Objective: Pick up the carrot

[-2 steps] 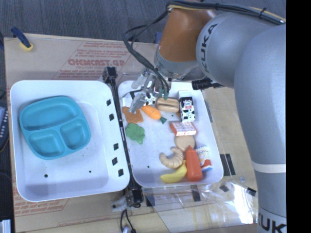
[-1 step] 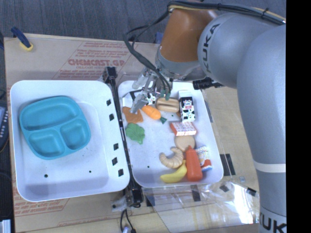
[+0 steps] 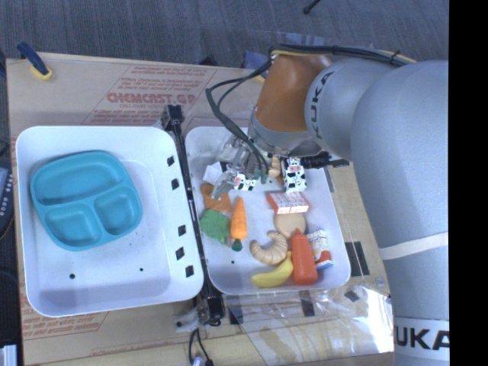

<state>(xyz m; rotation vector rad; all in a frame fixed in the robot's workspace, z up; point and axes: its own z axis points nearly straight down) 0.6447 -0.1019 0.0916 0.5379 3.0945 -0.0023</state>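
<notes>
Left bin (image 3: 46,280) is holding a blue divided tray (image 3: 85,198), upper-left of frame; nothing task-relevant there.

Carrot (image 3: 239,218) is lying in the right bin (image 3: 339,259), near frame centre, on the left side of the toy pile. Long axis is running almost vertical in the frame, tip up, green stub down. Green leafy toy (image 3: 214,225) is sitting against its left flank; a croissant (image 3: 270,249) is lying just lower right, the banana (image 3: 272,275) below that.

Gripper (image 3: 233,172) is hanging just above the carrot's upper tip, slightly left of its axis. So the carrot lies down-frame and a touch right from the gripper. Fingers look spread, nothing between them, though clutter is blurring the tips.

Judgement: next move needs a short shift down-frame to mid-carrot, closing across the short width. Risk: snagging the leafy toy.
</notes>
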